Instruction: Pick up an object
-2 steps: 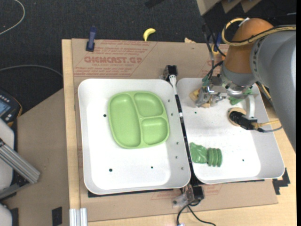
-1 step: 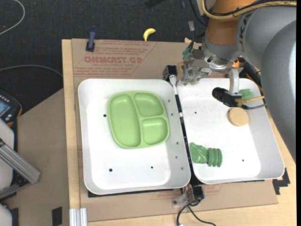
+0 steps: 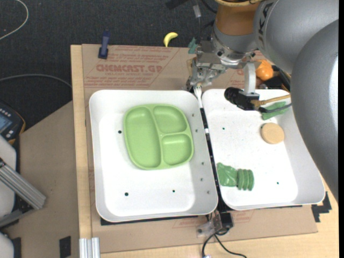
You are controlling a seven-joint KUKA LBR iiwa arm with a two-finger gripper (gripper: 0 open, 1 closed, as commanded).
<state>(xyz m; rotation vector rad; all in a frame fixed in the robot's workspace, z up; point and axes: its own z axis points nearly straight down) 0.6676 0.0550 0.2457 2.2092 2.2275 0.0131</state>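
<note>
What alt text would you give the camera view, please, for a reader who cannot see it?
A grey robot arm reaches in from the right, its gripper over the back rim where two white bins meet. The left bin holds a green divided plate; the right bin holds a tan disc and a ridged green piece.

In the left bin point(image 3: 107, 171) you see a divided plate point(image 3: 158, 136). In the right bin point(image 3: 293, 165), a ridged piece point(image 3: 235, 177) lies at the front, and a round disc point(image 3: 273, 133) behind it to the right.
</note>
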